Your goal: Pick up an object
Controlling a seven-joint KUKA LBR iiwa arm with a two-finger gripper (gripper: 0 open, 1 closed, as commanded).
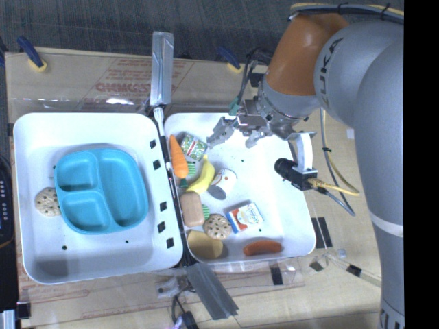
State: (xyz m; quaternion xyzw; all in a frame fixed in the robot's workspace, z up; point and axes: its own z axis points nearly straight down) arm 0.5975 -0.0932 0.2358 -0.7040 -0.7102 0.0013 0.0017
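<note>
The pincer (235, 133) hangs over the far part of the right bin (302, 211), its two fingers spread apart with nothing between them. Just beside its left finger lies a small green-and-white packet (194, 147), touching an orange carrot (178, 157) along the bin's left wall. Nearer the camera sit a yellow banana (203, 176), a bread roll (193, 209), a cookie (217, 225), a small carton (245, 217) and a sausage (262, 248). The left bin (34, 252) holds a blue divided plate (101, 189).
</note>
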